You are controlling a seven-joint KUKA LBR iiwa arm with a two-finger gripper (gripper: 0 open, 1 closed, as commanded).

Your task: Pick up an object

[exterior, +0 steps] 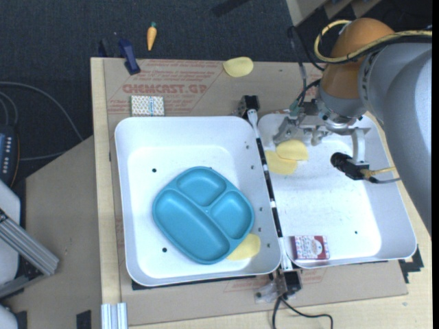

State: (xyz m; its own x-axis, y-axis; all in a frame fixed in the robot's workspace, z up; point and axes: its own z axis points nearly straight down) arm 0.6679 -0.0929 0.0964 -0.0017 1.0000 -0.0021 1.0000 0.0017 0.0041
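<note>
left bin: blue divided plate | right bin: jaws over yellow piece

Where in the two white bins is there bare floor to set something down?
Right bin: bare floor between the pale yellow pieces and the small red-and-white packet. Left bin: the blue divided plastic plate takes the middle, leaving the back strip free. Crowded under the gripper.

Just one camera here, fixed up above the surface, looking down at a slant. It's far enough back to fit both bins, and the arm comes in from the right.
</note>
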